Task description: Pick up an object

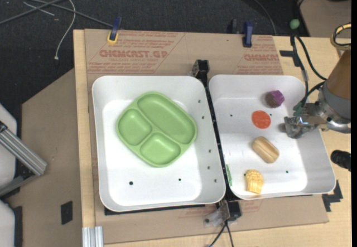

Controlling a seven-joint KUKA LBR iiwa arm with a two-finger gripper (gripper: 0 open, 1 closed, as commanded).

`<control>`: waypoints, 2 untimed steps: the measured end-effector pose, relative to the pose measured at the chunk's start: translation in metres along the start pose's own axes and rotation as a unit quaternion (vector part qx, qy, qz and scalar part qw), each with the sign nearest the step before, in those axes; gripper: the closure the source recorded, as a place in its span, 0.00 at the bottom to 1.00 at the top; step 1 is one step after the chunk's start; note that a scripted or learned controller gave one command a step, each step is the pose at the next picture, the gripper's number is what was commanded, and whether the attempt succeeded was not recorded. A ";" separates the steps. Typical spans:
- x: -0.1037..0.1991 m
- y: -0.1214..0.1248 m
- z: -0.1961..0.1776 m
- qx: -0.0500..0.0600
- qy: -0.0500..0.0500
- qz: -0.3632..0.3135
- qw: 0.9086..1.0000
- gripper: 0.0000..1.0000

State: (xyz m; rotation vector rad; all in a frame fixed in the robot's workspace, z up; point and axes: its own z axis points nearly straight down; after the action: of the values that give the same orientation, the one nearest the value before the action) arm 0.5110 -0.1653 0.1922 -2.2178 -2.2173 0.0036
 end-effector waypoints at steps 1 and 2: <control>0.000 0.001 -0.002 -0.002 0.000 0.000 1.000 0.00; 0.006 0.006 0.043 0.000 0.001 0.000 1.000 0.00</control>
State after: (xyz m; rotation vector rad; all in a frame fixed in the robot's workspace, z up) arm 0.5163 -0.1593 0.1489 -2.2163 -2.2172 0.0031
